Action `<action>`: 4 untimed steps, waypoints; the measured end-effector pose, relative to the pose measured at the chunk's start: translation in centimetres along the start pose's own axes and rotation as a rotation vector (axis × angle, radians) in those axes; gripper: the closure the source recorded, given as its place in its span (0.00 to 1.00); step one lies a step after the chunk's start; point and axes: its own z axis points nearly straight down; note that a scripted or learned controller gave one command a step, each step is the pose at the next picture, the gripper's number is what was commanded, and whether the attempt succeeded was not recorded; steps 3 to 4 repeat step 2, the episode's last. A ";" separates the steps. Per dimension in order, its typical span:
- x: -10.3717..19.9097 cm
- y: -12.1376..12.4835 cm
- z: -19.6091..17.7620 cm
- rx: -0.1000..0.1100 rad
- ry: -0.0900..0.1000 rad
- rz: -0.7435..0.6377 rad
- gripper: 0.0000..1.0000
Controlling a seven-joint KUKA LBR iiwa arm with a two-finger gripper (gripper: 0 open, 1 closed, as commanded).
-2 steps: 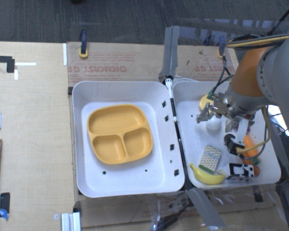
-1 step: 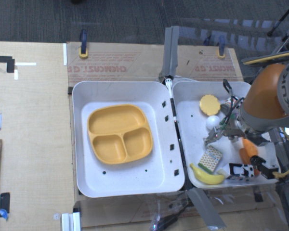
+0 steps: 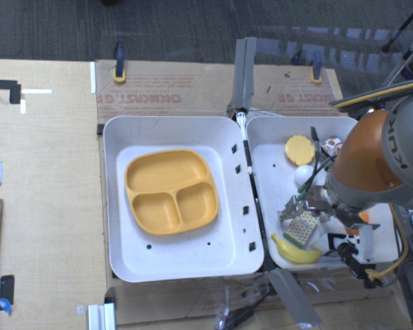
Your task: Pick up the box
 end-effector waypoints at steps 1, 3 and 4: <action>-0.1 0.0 -0.8 0.001 0.000 0.005 1.00; 5.1 -1.9 -10.0 -0.001 -0.002 0.009 1.00; 5.1 -1.9 -10.0 -0.001 -0.002 0.009 1.00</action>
